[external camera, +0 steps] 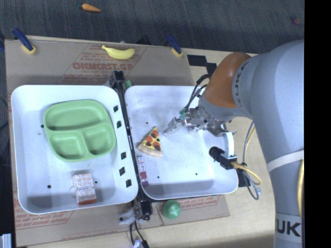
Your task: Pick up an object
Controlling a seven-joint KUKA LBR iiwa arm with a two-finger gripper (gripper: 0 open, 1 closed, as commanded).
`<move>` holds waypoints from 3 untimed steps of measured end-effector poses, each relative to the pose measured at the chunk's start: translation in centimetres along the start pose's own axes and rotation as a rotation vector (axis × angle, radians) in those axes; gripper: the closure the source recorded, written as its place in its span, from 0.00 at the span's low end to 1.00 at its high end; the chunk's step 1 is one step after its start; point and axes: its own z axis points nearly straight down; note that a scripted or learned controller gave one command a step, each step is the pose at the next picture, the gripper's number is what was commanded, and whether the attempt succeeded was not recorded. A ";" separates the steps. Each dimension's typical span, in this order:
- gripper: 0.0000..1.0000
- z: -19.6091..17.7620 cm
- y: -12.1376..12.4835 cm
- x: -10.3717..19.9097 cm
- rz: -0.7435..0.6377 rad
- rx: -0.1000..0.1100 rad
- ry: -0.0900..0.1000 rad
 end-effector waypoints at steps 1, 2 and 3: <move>0.00 -10.4 7.1 0.0 0.001 -0.004 -0.001; 0.00 0.1 6.9 -2.6 0.002 0.002 0.000; 1.00 -1.1 7.1 -2.5 -0.003 0.001 0.000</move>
